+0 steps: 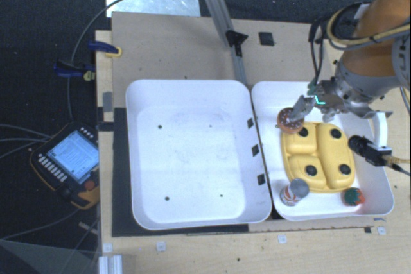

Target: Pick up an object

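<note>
In the right bin (270,138) lies a large yellow moulded block (319,157) with black dots on top. A small brown and pink round object (287,120) sits at the block's upper left corner. My gripper (297,113) reaches down from the right and hangs right at this round object, touching or just above it. A grey and red small piece (295,191) rests at the bin's front, and a green and red ball (352,197) lies in the front right corner. The arm's orange band (379,29) is above the bin's far right side.
The left bin (141,157) stands beside the right one, sharing a rim with black clips (255,149). A slanted metal pole (218,9) rises behind the bins. A teach pendant (69,163) and cables lie off the bench at left. A black cable plug (367,149) hangs over the right rim.
</note>
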